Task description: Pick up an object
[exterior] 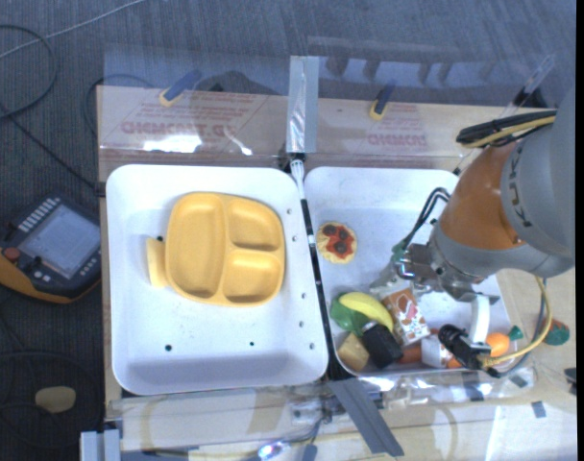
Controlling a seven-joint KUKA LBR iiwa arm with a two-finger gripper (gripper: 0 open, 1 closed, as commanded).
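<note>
Closest to us, at the near edge of the right bin (369, 195), there's a little pile of stuff: a black cylinder-ish thing (380, 342), a tan rounded piece (352, 353) tucked in the corner, and a yellow banana (367, 307) with something green (344, 314) right against it. Just beside the banana sits a small red-and-white packet (408, 317), and farther along the same near edge we spot an orange ball (499, 344) and some red bits we can't really make out.

The hand (419, 269) hangs low over that pile, right above the packet and just up from the banana. Honestly, we can't tell how it's set from this angle; the wrist blocks the view, and nothing looks lifted off the bin floor. The grey arm with its orange band (479, 205) comes in from the right and covers a good chunk of that bin.

A small round toy pizza (337, 242) lies by itself nearer the divider, well apart from the hand.

Over in the left bin (129, 353) we've got a yellow divided tray (225, 248) sitting flat in the middle. Left of the tabletop, a pendant with a screen (47, 248) rests on the floor.
</note>
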